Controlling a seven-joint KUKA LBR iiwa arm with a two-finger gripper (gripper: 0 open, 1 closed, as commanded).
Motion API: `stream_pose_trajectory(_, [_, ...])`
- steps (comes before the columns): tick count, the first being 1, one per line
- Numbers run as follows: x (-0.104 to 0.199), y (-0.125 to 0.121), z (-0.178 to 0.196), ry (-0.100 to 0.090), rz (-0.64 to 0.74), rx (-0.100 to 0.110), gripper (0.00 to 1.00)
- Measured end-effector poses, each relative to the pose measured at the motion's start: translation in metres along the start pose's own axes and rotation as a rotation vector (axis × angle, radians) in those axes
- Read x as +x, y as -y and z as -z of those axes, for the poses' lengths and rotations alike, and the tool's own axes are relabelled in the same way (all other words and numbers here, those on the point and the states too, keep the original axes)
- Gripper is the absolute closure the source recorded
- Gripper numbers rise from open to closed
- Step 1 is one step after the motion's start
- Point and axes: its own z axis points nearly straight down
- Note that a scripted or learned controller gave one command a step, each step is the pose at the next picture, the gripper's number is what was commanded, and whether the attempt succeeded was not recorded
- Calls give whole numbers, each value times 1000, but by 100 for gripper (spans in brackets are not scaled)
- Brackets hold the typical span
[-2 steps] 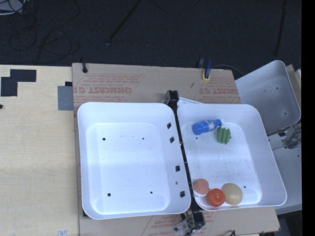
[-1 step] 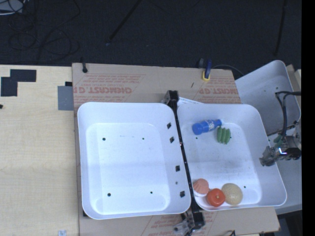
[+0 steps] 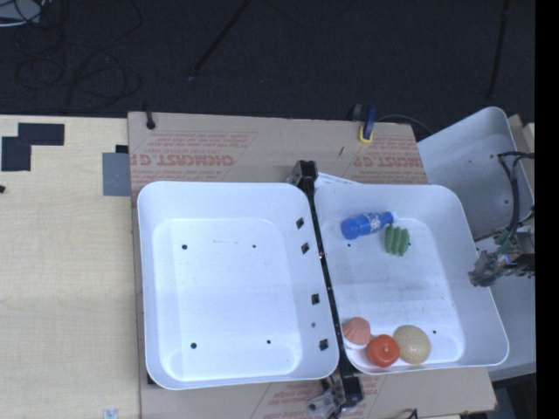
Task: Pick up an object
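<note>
**Gripper outside the right bin, five objects inside it**

The gripper [image 3: 495,267] sits just beyond the right rim of the right bin [image 3: 410,291], about level with the bin's middle. It is small and dark against the edge of the view, so I cannot tell how far open it is or whether it has hold of anything. The bin's raised right wall lies between it and every object.

At the far end of that bin a blue bottle [image 3: 367,224] lies on its side, tilted. A green ridged piece [image 3: 397,240] lies just beside its right end, close enough that the two crowd each other. The bin floor around them is bare.

In the near left corner three round things cluster tight. A pale pink ball [image 3: 355,330] lies against the wall by the black divider strip [image 3: 316,251]. A red-orange round piece [image 3: 383,350] touches it, and a yellowish ball [image 3: 411,343] sits at the right of the group. The near wall hems all three in.

The left bin [image 3: 227,295] adjoins across the divider. Both bins rest on printed cardboard [image 3: 227,151] laid over the pale wooden bench [image 3: 61,260].
</note>
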Motion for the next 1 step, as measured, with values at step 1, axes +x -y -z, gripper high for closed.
stream_pose_trajectory(1, [0, 0, 9, 0, 0, 0, 100])
